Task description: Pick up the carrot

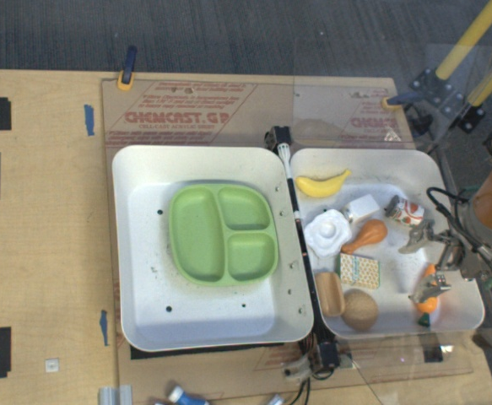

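The small orange carrot with a green top (428,304) lies in the near right corner of the right-hand shallow white bin (448,184), well apart from the larger orange tapered piece (366,234) at the bin's middle. The two-finger gripper (419,268) hangs over that corner with its fingers spread and nothing visibly pinched. The carrot sits just beside the nearer finger, toward the bin's front wall; its long axis is too small to judge.

Right bin (414,163) crowded, carrot (428,302) hemmed against right wall, open floor just left of it, left bin (136,226) floor clear around green plate (223,233)
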You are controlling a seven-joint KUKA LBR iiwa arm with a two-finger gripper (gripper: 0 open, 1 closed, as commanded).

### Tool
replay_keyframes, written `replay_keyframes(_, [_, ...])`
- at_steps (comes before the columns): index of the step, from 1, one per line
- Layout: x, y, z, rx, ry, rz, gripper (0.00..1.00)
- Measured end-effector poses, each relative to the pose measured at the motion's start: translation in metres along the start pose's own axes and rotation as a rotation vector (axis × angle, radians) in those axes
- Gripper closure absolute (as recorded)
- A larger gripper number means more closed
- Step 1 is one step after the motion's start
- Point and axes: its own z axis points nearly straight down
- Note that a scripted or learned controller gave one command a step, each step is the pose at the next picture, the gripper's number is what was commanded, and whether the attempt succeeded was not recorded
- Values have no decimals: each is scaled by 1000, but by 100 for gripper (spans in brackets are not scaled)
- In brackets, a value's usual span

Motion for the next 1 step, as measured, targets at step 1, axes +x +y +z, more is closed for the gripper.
replay_keyframes(1, [10, -12, 23, -4, 37, 13, 0])
